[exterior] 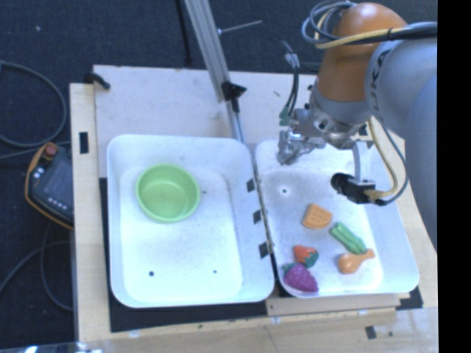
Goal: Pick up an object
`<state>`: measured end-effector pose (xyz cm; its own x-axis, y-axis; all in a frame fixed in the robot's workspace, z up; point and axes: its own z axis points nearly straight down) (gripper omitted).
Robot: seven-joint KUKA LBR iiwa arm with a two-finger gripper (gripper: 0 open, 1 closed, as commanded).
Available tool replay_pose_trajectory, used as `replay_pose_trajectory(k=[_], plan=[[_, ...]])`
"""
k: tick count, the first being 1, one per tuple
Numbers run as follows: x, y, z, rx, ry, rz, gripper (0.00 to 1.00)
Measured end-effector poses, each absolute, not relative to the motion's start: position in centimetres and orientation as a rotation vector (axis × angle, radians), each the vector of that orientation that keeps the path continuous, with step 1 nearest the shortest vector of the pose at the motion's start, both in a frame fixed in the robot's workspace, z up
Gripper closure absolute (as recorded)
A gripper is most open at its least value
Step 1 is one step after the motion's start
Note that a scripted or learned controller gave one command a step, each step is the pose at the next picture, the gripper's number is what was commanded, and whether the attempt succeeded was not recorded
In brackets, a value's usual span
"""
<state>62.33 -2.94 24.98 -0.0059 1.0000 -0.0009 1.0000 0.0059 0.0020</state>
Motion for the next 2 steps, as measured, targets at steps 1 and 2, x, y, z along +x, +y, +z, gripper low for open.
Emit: replay_pose_trajectory(k=[1, 2], plan=[[63.8, 1.6, 24.0, 2.214, 2.225, 0.000, 1.00], [66.2, 5.7, 25.0, 2.213, 2.228, 0.005, 1.00]])
